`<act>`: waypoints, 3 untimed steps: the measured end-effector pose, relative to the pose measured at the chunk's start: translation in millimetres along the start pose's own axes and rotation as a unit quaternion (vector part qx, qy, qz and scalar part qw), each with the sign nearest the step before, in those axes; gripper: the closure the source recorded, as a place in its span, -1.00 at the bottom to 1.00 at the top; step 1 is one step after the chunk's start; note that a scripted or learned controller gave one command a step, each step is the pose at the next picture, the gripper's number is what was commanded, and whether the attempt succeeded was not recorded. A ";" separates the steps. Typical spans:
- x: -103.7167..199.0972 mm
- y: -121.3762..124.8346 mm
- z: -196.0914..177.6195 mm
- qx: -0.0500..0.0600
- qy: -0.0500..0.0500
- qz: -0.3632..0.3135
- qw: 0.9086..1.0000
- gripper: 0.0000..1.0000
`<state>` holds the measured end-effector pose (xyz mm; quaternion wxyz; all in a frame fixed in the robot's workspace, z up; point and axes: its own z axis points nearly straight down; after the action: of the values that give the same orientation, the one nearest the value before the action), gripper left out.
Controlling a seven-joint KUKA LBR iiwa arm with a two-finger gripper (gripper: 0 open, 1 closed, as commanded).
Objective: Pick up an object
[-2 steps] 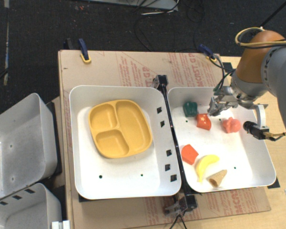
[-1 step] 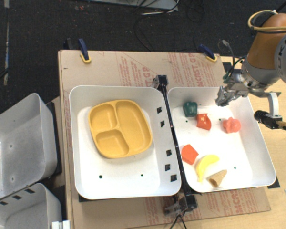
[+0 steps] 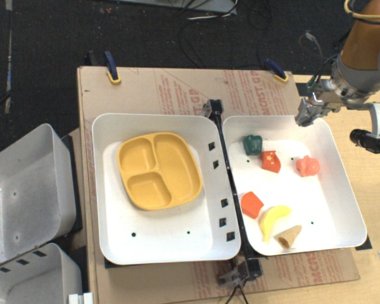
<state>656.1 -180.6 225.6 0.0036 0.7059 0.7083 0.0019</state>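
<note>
The right bin [image 3: 342, 189] holds several small objects: a dark green piece [image 3: 253, 144], a red piece [image 3: 270, 161], a pink piece [image 3: 308, 166], an orange block [image 3: 251, 204], a yellow banana [image 3: 273, 220] and a tan cone [image 3: 290, 235]. My gripper [image 3: 306, 115] hangs over the bin's far right corner, up and to the right of the pink piece and apart from all the objects. Nothing shows between its fingers.
The left bin [image 3: 107, 233] bears a yellow divided plate [image 3: 158, 170]. A black clip strip [image 3: 223, 189] runs between the bins. Blue clamps [image 3: 112, 68] hold the cardboard at the back. Grey containers [image 3: 25, 189] stand off the bench to the left.
</note>
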 end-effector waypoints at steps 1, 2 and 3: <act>-0.1 1.5 -52.7 0.001 0.000 0.000 1.000 1.00; 53.0 -21.0 -39.5 0.005 0.001 -0.001 1.000 1.00; 106.1 -35.2 -25.1 0.006 0.002 -0.001 1.000 1.00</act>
<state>620.3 -74.6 250.1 -0.0016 0.7051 0.7091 -0.0009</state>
